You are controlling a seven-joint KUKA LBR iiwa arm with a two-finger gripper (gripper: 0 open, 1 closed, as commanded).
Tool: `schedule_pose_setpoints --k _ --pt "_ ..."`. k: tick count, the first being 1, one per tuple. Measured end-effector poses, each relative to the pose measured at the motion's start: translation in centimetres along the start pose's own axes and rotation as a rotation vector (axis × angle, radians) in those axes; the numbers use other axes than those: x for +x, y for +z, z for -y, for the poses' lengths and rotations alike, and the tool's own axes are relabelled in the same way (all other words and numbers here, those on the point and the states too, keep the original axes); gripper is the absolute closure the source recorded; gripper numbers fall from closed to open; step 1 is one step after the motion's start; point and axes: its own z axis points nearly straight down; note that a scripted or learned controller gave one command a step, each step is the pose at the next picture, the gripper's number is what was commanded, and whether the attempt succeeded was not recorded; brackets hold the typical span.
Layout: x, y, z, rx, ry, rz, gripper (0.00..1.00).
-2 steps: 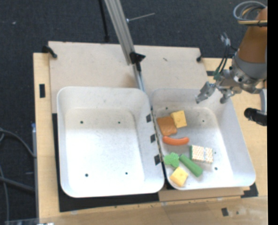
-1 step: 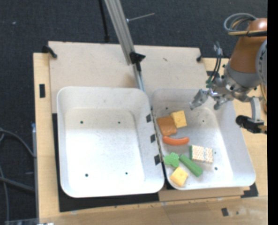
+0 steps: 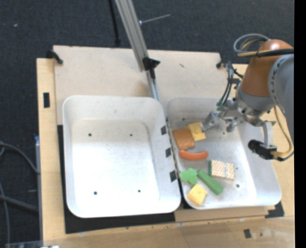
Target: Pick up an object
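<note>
Orange sausage (image 3: 193, 155) lies flat, long axis left-right.

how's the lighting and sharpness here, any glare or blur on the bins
Camera view: even, soft light; the left bin looks bright but shows its speckles, no hard glare. Faint shadows under the items in the right bin. The tool looks slightly soft; small toys lack fine detail.

No legible text, label, brand, number or sign is showing anywhere on the bench (image 3: 116, 71), the two white bins (image 3: 116, 110) or the objects lying in the right-hand one; any markings on the arm are appearing too small and blurred to be read
</note>
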Motion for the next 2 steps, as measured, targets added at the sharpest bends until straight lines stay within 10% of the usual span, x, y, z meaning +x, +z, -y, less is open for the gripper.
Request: schedule_pose_setpoints --k 1,2 --pt "-0.1 -1.6 -0.2 -0.01 0.003 0.001 1.0" --pt "-0.9 -6.8 0.3 -0.012 -0.001 0.001 1.0"
